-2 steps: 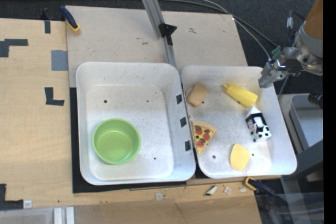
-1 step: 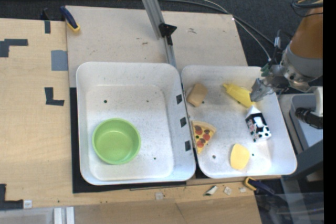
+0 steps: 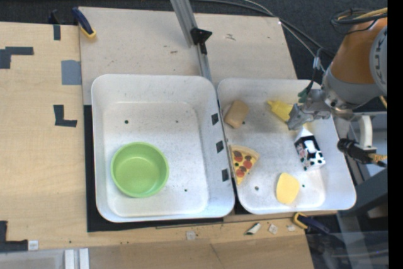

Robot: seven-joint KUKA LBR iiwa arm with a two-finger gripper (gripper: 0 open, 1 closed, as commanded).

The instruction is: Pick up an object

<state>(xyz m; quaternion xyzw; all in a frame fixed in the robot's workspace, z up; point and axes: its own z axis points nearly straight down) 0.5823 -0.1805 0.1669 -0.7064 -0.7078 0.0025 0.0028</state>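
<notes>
Five small things lie in the right bin (image 3: 334, 195), and none of them is off its floor, so the pick looks not yet made. The arm (image 3: 356, 63) reaches in from three o'clock, and its gripper (image 3: 303, 115) sits low over the bin's upper right part. Whether the jaws stand apart or together I cannot tell; the wrist hides them from above.

At the gripper's nine o'clock, touching or nearly so, is a yellow wedge (image 3: 279, 109), the likeliest target by my reading. Just below, toward six o'clock, lies a small black-and-white toy (image 3: 310, 153). A tan block (image 3: 237, 113) rests well to the nine o'clock side, near the bin's left wall. A pizza slice (image 3: 243, 162) lies at about seven o'clock from the gripper, and a yellow disc (image 3: 288, 188) sits near the bin's lower edge.

The left bin (image 3: 104, 97) holds a green bowl (image 3: 140, 169) in its lower left part, far from the gripper.

Left to do, as I judge it: close on one thing, most likely the wedge, and lift it clear. The counter (image 3: 38, 135) to the far left carries no toy.
</notes>
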